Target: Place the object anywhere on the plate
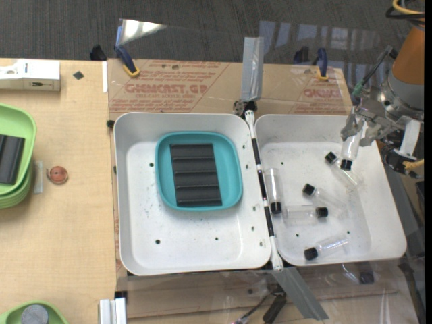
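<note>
I saw the gripper carrying a clear plastic vial with a black cap between its closed fingers, lifted for transfer. The teal square plate with its dark ribbed insert lay well to its left, awaiting placement.

teal plate with black ribbed insert, white bins – clear vials with black caps, lime-green tray, tan bench, brown cardboard with red print
</note>
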Robot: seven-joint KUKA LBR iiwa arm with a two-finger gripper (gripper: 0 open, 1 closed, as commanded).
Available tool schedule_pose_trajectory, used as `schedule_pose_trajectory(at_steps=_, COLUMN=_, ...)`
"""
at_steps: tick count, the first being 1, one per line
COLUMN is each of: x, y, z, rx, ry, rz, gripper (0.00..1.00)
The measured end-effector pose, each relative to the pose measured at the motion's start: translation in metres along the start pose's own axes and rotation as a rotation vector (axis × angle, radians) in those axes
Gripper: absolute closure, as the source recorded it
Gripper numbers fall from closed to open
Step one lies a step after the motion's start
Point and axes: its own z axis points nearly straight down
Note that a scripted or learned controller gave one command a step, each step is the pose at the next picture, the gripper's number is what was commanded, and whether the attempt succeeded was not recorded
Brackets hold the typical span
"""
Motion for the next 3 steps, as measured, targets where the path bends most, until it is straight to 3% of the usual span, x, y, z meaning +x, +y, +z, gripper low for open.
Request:
schedule_pose_trajectory(at_steps=1, x=0.000, y=0.000, z=0.000, rx=0.000, ry=0.000, rz=0.000, gripper=0.00)
schedule_pose_trajectory(at_steps=2, x=-0.008, y=-0.024, z=-0.158, rx=0.000, ry=0.000, rz=0.100, gripper=0.00)
schedule_pose_trajectory(at_steps=3, x=-0.034, y=0.002, z=-0.207, rx=0.001, ry=0.000, rz=0.258, gripper=0.00)
